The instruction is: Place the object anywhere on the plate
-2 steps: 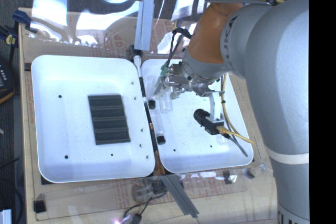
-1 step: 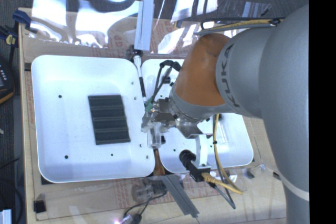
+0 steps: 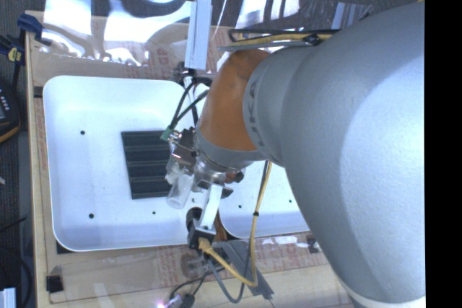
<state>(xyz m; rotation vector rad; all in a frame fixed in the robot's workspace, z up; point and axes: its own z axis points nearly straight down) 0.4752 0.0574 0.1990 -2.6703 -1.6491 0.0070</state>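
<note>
A dark ribbed rectangular plate [image 3: 146, 164] lies flat in the left white bin [image 3: 79, 155], right of its middle. My gripper [image 3: 184, 180] hangs over the plate's right edge, below the orange band [image 3: 227, 104] of the arm. A small pale, translucent object [image 3: 177, 192] shows at the gripper's tip, just off the plate's lower right corner. Whether it is held or rests on the bin floor I cannot tell. The arm's grey body hides what lies further right.
The big grey arm [image 3: 346, 148] covers most of the right bin; a strip of that bin's floor [image 3: 278, 216] shows. A clear plastic wall [image 3: 144, 18] stands behind the bins. Cables [image 3: 253, 227] hang near the front edge. A blue clamp [image 3: 29, 27] sits far left.
</note>
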